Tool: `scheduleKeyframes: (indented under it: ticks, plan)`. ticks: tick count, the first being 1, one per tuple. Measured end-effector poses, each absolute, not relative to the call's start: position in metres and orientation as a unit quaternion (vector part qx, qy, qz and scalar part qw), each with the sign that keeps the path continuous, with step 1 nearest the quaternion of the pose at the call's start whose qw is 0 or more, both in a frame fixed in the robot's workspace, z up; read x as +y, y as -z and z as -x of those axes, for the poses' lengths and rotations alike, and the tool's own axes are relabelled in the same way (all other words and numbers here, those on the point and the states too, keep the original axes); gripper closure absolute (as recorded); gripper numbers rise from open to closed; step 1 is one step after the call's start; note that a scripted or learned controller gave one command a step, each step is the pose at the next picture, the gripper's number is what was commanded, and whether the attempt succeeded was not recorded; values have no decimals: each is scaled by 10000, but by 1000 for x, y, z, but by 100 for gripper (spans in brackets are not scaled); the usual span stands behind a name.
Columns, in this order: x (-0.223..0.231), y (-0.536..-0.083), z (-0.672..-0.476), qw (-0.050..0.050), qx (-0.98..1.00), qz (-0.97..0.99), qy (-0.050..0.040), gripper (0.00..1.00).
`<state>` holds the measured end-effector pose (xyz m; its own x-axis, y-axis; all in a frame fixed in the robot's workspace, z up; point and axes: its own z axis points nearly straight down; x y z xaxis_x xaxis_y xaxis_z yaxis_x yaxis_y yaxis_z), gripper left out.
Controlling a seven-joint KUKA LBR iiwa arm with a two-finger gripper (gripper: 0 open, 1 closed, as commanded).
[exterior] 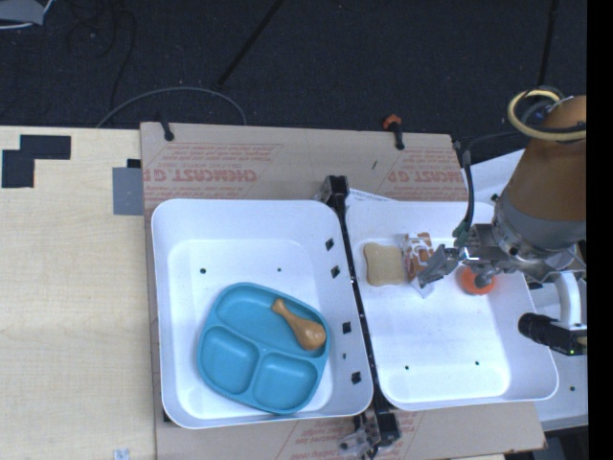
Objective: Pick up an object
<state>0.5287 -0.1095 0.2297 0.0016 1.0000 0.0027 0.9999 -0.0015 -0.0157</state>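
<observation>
The gripper [442,264] hangs low inside the right bin [450,372], its dark fingers reaching toward the divider [347,286] that runs between the two bins. Whether those fingers are spread or closed cannot be told, and nothing can be seen held between them. Just beyond the fingertips, on the divider side, lies a small crinkled packet [418,250], and touching it, nearer the divider still, a tan bread-like piece [383,264]. On the far side of the gripper from the divider sits a small orange object [474,281], partly hidden by the wrist. Across the divider, the left bin [182,257] holds a blue compartment tray [259,348] with a brown drumstick-shaped toy [299,324] lying across its upper compartment.
</observation>
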Motion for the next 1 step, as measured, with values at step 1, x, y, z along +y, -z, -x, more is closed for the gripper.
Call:
scheduleKeyframes:
  ticks: [1]
  plan:
    - [-110, -236, -531, 19, -7072, 7070, -10, 0]
